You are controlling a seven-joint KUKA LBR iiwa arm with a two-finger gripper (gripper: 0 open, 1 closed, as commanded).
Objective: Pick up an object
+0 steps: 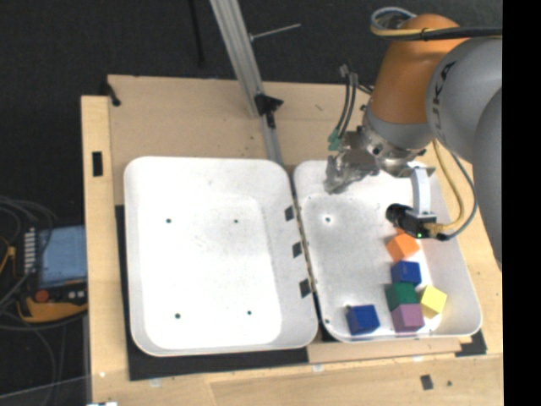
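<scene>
Several small blocks lie in the right bin (338, 252): an orange one (403, 246), a blue one (407, 272), a green one (401, 295), a yellow one (433, 299), a purple one (408, 317) and a second blue one (363, 319) nearer the front. My gripper (336, 174) hangs over the far left corner of that bin, well away from the blocks. I see nothing between its fingers, and their state is too small to make out.
The left bin (144, 227) sits beside the right one, joined by dark clips (297, 249). A metal pole (241, 53) slants up from behind the bins. A blue box and cables (51, 260) lie left of the bench.
</scene>
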